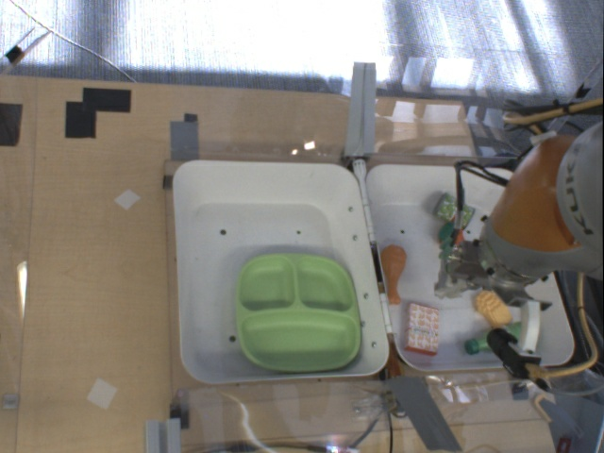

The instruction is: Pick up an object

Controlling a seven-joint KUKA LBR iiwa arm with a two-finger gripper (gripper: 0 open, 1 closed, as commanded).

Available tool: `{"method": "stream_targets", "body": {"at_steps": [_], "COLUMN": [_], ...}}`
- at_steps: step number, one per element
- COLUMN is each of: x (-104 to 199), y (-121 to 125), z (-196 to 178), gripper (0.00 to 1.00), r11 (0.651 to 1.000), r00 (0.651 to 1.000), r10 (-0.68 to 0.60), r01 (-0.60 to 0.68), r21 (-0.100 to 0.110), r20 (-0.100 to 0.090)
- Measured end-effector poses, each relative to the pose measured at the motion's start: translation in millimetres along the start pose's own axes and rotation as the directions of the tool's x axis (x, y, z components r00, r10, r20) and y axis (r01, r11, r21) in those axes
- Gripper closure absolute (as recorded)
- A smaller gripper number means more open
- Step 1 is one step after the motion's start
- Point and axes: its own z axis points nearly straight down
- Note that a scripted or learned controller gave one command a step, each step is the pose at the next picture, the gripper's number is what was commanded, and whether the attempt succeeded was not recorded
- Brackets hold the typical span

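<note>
My gripper [456,279] hangs low over the middle of the right bin [406,192], with the arm's orange band [530,201] above it. Just left of the gripper lies an orange drumstick-shaped toy [393,270]. A small red and white box [423,328] lies in front of the gripper. At its right side sits a yellow lumpy toy [492,307], and a green piece [476,344] lies near the bin's front edge. A small green packet [445,207] lies farther back. The wrist hides what is directly beneath the gripper.
The left bin [217,192] holds a green divided plate [297,311] toward its front. A metal divider post [360,111] stands between the bins at the back. Cables [543,111] run at the right.
</note>
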Motion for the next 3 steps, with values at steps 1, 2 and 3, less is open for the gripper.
{"method": "stream_targets", "body": {"at_steps": [1, 2, 3], "x": [-14.3, -7.6, -7.7], "y": [-0.6, -1.6, -1.5], "z": [58.2, 57.9, 58.0], "gripper": [1.00, 1.00, 1.00], "r11": [0.999, 0.999, 1.000], "r00": [1.000, 0.999, 1.000], "r10": [0.030, 0.033, 0.020], "r01": [-0.030, -0.033, -0.019], "r21": [-0.011, -0.016, -0.016], "r20": [-0.003, 0.004, 0.004]}}
